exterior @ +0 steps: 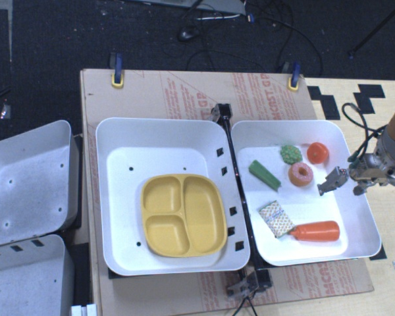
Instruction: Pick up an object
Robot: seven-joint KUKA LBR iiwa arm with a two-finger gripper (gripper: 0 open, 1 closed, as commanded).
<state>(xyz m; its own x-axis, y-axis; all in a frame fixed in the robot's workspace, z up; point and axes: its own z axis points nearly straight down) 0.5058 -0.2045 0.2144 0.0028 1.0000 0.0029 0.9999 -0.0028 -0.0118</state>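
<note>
Gripper (345, 181) hangs open and unloaded over the right bin (355, 242). Donut (301, 174) lies just left of it; tomato (317, 153) nearby; carrot (315, 230) below. Board lettering is unreadable.

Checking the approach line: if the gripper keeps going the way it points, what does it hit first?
The gripper points left, so likely the donut, just ahead. Its height above the bin is unclear.
</note>
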